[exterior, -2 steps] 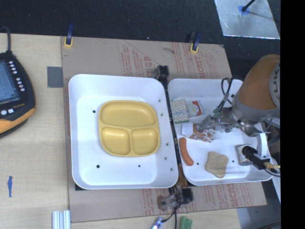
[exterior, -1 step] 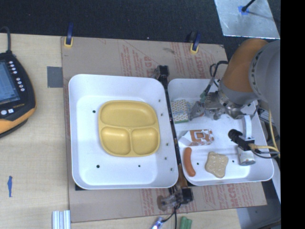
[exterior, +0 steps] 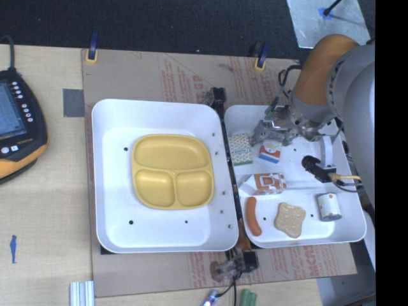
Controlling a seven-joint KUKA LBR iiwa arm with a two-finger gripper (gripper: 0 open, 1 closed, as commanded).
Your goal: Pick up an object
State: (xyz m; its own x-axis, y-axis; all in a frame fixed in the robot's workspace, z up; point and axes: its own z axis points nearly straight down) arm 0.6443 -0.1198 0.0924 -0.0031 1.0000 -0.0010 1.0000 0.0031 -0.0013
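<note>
small carton just below tool

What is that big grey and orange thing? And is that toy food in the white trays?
That is a robot arm, reaching in from the right. The camera sits above the bench and looks down at a slant. At the arm's tip is its gripper, the part that works like a hand. Its job is to pick something up.

There are two white bins. The left bin holds a yellow plate with three sections. The right bin holds what looks like toy food: a sausage, a bread slice, a small can, a little carton, a spotted square and an orange-and-white packet.

The gripper is just above the carton. From this angle I can't tell if it has grabbed anything.
</note>
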